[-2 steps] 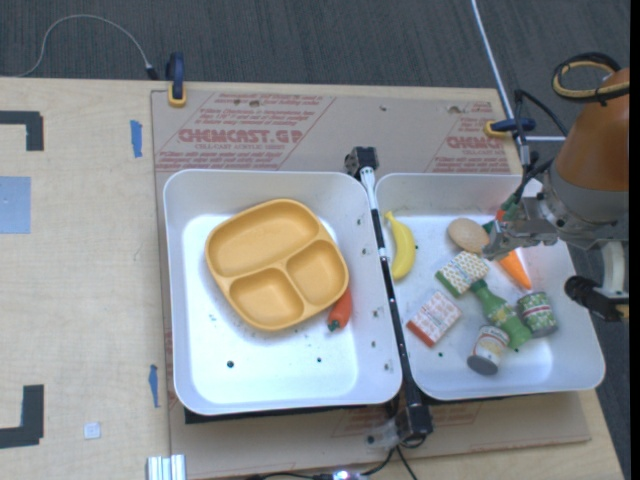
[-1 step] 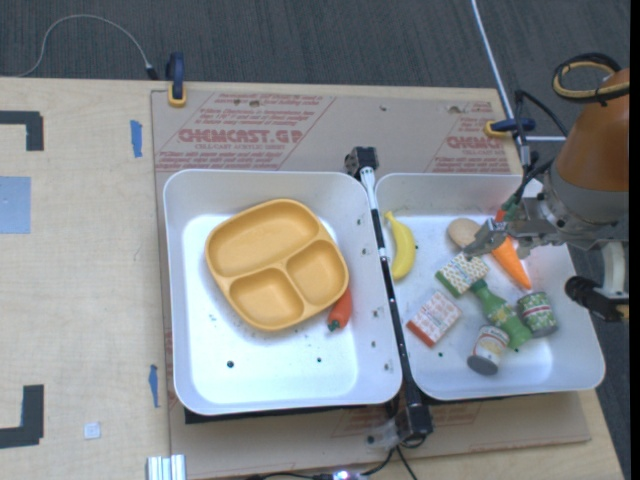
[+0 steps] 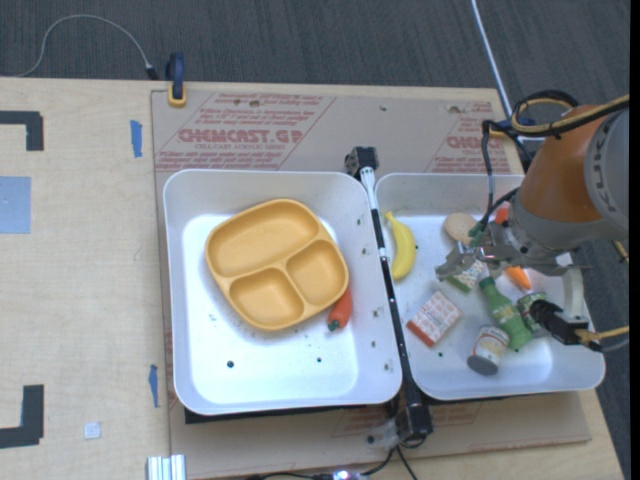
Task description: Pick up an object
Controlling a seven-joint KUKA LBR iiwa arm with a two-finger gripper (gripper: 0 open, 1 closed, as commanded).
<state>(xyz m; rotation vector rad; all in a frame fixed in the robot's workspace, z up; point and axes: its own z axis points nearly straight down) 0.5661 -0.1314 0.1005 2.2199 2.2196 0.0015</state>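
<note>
The gripper [image 3: 462, 265] hangs low in the right bin [image 3: 570, 373], just left of a green bottle [image 3: 503, 315] and right of a yellow banana [image 3: 401, 246]. A small red-and-white box [image 3: 434, 318] lies below it, and a small grey-capped can [image 3: 488, 351] lies near the bin's front. A beige round item [image 3: 459, 227] sits behind the gripper and an orange piece [image 3: 518, 278] to its right. The arm's orange band [image 3: 560, 173] rises above.
The left bin [image 3: 190, 348] holds a yellow divided plate [image 3: 276, 263] with a small orange-red carrot [image 3: 340, 311] at its right edge. A black clamp [image 3: 362, 160] stands between the bins at the back. Cables [image 3: 530, 108] loop off the arm.
</note>
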